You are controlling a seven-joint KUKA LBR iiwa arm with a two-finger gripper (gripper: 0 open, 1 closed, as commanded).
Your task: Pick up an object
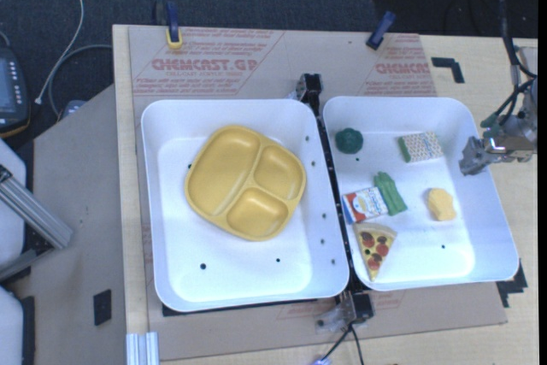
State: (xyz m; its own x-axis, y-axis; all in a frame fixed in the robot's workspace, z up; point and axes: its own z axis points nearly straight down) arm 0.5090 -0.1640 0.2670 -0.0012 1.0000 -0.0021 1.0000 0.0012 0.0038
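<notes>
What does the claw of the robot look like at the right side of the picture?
The claw is a small grey metal part, blocky and angular, seen at the right rim of the right bin. Thin dark and greenish cables run down to it from above. No markings can be made out on it.

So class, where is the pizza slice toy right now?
The pizza slice toy lies in the right bin, near its front-left corner, just below the red-and-white packet.

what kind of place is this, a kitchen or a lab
Most likely a robotics lab bench, not a kitchen: two white bins sit on a clamped board, toy food like a pizza slice is laid out, and a gripper reaches in.
</notes>
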